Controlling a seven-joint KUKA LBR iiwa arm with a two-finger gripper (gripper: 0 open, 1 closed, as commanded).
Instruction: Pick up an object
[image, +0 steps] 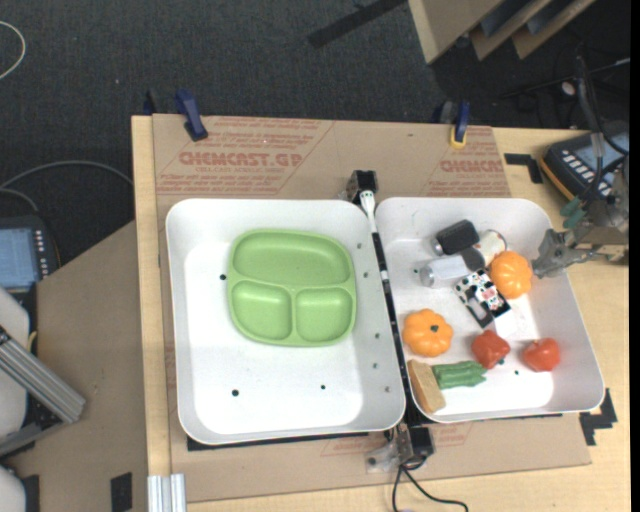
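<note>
One orange ball (511, 273) lying just beside gripper (553, 252), seemingly loose for easy picking; grasp state impossible to tell.

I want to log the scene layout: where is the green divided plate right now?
In the camera view, the green divided plate lies in the upper middle of the left bin, apart from the toys crowded in the right bin.
</note>
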